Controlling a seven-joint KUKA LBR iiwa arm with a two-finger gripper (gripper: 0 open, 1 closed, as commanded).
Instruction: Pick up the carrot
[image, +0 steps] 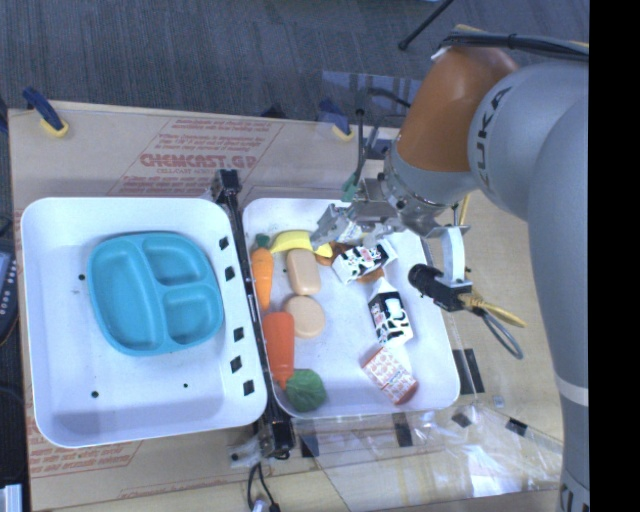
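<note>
A slim orange carrot (262, 279) with a green top lies along the left wall of the right bin (440, 350), pointing towards the front. A thicker orange carrot-like piece (279, 346) lies just in front of it, with a green leafy lump (306, 389) at its near end. My gripper (345, 228) hangs over the back of the right bin, to the right of the slim carrot and apart from it. It sits just above a black-and-white carton (360, 262). Neither orange piece is in its grasp.
Beside the carrots in the right bin lie a yellow banana (292, 241), a tan roll (302, 272), a beige round piece (308, 317), a black-and-white bottle (392, 318) and a red packet (388, 373). The left bin (45, 400) holds a blue divided plate (155, 292).
</note>
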